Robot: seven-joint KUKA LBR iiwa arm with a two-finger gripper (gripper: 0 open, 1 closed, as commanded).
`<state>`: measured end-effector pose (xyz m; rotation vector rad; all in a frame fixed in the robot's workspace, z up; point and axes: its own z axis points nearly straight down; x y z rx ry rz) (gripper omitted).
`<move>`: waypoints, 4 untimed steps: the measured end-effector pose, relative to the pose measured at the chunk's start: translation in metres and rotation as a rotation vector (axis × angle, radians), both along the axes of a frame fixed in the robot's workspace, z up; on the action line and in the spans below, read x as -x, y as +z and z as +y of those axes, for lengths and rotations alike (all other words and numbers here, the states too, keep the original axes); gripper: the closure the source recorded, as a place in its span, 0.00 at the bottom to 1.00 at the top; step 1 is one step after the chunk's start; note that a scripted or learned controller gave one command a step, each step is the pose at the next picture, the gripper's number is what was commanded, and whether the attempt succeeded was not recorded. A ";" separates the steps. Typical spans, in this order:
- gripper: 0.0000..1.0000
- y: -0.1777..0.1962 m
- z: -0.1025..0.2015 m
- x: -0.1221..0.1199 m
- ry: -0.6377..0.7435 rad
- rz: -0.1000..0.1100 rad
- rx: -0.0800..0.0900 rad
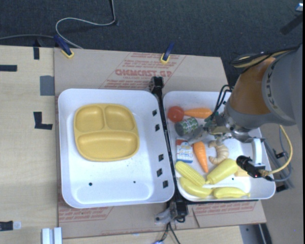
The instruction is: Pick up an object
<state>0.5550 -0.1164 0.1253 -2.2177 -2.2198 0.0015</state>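
The right bin [268, 189] holds a heap of toy food. A red tomato [175, 113] and an orange carrot [197, 113] lie at its far end. Just below them is a grey-green can-like thing [187, 127]. A second carrot [201, 155], a beige knobbly piece [221, 149], a small printed box [184, 152], a corn cob [189, 172] and several yellow pieces [222, 171] fill the near half. My gripper [214, 128] is low over the bin's middle, just right of the grey-green thing and above the beige piece. Nothing shows between its fingers.
The left bin [71, 187] holds a yellow divided plate [106, 131] in its far half. A black divider with clips [161, 136] runs between the bins. Cardboard [91, 70] lies under both bins, with yellow clamps and a cable at the far edge.
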 end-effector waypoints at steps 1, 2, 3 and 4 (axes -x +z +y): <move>0.00 -0.039 0.005 -0.052 0.001 -0.008 0.002; 1.00 -0.029 0.005 -0.052 0.001 -0.007 0.001; 1.00 0.122 0.052 -0.003 0.001 -0.005 0.003; 1.00 0.145 0.076 0.071 0.001 -0.003 0.002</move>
